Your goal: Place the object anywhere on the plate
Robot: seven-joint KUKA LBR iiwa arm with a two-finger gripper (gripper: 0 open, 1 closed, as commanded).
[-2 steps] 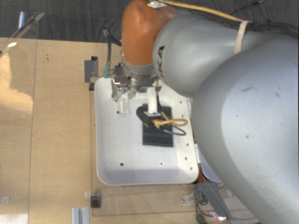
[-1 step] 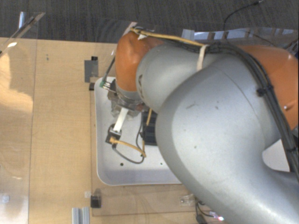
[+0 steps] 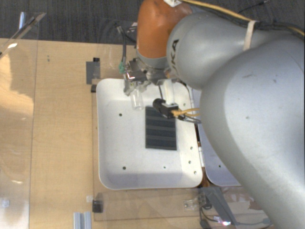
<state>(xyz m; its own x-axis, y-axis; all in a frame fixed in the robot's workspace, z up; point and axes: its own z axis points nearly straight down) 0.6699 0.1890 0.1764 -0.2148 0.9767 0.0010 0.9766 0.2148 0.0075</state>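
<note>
White plastic made the bin [image 3: 112, 166] in the middle of the frame. One dark ribbed mat [image 3: 160, 128] lay flat in it, a bit to the right of the bin's middle. I think the mat was the object to be moved, since it was the one loose thing I could see.

The step, I think, was to get hold of the mat. To do that well, the hand [image 3: 135, 97] would need to go toward the lower right until it was right over the mat. Then it should come straight down, slowly. A flat thing like this is hard to pick up, because it lies tight on the bin floor. Taking it at one edge would likely work better than pushing down on its middle. A push from the side could just slide it away.

The hand hung over the upper part of the bin, near the bin's top edge. I could not tell if it was open or closed, or if it held anything. The mat lay to the lower right of the hand, near it but apart. The mat's upper left corner was the closest part.

The big grey arm [image 3: 228, 80] covered most of the other bin [image 3: 217, 173] on the right, so what lay in there was hidden.
</note>
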